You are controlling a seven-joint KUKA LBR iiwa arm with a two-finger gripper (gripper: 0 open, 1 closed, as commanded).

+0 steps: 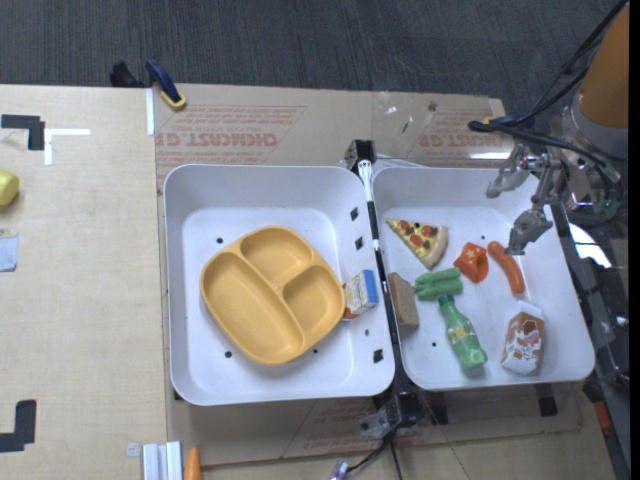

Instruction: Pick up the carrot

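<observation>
At the right of the frame, the gripper [527, 230] hangs over the right bin [575, 368], just above the carrot [507, 268].

Whether it is spread or pressed together cannot be told, and nothing shows pinched in it. The carrot lies at a slant on the bin floor, beside a red pepper piece [471, 262], with a pizza slice [419, 239] to the left and a green bottle [458, 327] below. A yellow divided plate [272, 293] sits in the left bin [185, 368].
</observation>
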